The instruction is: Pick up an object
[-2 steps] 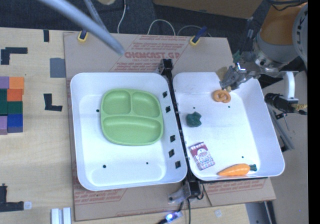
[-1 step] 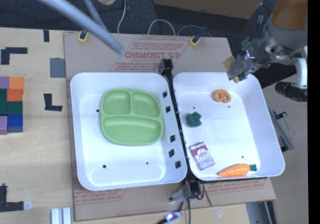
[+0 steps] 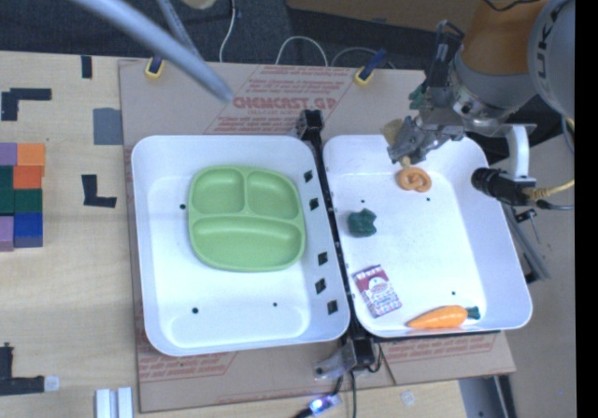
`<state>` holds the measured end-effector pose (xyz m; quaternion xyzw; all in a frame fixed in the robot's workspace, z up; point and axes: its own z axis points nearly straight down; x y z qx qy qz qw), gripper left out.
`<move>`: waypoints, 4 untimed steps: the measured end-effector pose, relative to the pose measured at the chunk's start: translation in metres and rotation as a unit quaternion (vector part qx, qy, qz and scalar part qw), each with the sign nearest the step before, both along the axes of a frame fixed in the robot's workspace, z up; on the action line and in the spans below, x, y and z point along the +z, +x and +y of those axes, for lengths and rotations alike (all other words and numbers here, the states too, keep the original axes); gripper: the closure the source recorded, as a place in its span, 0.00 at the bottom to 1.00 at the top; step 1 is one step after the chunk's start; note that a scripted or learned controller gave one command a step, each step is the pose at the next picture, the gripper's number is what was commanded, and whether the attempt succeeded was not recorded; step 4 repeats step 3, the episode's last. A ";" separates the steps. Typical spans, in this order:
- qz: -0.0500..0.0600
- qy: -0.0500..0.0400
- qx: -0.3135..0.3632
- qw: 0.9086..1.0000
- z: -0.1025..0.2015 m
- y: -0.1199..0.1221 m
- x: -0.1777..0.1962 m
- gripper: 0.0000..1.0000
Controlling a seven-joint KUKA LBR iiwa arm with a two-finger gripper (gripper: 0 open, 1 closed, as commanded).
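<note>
- Nearest the camera, in the front corner of the right bin (image 3: 505, 313), lies a toy carrot (image 3: 437, 317), orange with a green tip, lying flat beside the front wall.
- Just left of it, a small red and white packet (image 3: 376, 290) rests flat near the divider between the 2 bins.
- Further back, a dark green lump (image 3: 363, 222) sits alone on bare white floor.
- In the left bin (image 3: 163, 313), a light green 3-compartment tray (image 3: 248, 218) takes the middle.
- At the back of the right bin lies a small orange pretzel-like piece (image 3: 414, 180), the thing I judge to be my target.
- My pincer (image 3: 407, 147) hangs just above and behind that piece, close to it; I cannot tell whether it is apart or together, and nothing shows clamped in it.
- To do this step well, I judge I should centre directly over the orange piece, drop straight down so the tips straddle it, and squeeze only once it sits between them.
- It is small and low, so a shallow descent would likely close on air.
</note>
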<state>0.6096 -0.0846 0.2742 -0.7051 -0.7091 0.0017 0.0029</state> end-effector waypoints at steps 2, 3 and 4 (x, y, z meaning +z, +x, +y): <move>0.001 0.000 0.001 1.000 0.114 -0.029 -0.029 1.00; 0.001 -0.001 0.001 1.000 0.165 -0.042 -0.049 1.00; 0.001 -0.001 0.001 1.000 0.165 -0.042 -0.049 1.00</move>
